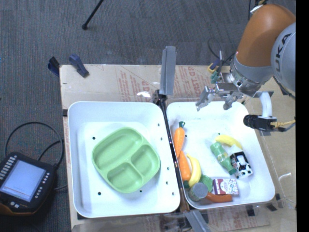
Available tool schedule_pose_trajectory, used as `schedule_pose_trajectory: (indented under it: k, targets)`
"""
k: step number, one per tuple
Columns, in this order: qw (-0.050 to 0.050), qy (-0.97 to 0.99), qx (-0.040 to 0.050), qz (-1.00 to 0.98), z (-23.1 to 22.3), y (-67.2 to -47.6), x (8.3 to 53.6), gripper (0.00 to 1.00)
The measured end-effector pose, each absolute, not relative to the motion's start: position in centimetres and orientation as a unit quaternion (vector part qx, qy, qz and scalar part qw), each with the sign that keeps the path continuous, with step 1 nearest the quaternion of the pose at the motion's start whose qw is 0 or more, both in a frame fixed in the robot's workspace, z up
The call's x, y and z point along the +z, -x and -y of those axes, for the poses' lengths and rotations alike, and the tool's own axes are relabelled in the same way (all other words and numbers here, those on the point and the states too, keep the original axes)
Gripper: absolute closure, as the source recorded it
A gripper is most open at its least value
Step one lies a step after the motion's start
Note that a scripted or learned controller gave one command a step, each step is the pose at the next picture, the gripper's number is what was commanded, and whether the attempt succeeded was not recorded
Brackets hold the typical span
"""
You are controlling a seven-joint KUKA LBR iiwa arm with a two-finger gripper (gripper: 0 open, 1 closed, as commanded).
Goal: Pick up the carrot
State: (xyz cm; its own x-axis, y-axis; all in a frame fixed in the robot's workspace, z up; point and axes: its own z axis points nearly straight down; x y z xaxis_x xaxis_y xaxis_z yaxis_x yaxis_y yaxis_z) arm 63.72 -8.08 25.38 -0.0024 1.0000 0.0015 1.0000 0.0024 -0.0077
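Two carrots lie along the left wall of the right bin (260,153): an upper carrot (179,138) with a green top, and a second carrot (184,166) just below it, end to end. A third orange piece (219,197) pokes out under a small carton at the bin's front. My gripper (212,104) hangs over the back edge of the right bin, up and to the right of the upper carrot. It is open, with nothing between its fingers.
The right bin also holds a yellow banana (195,170), a green bottle (221,156), a yellow piece (228,140), a black-and-white carton (241,164), a red-brown carton (225,185) and a grey can (197,191). A green divided plate (126,159) sits in the left bin (79,129).
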Motion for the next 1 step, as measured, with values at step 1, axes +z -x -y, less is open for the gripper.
schedule_pose_trajectory:
  k: [1]
  targets:
    - [-0.002, 0.635, -0.0021, 0.772, 8.30, -64.40, 11.34, 0.00]
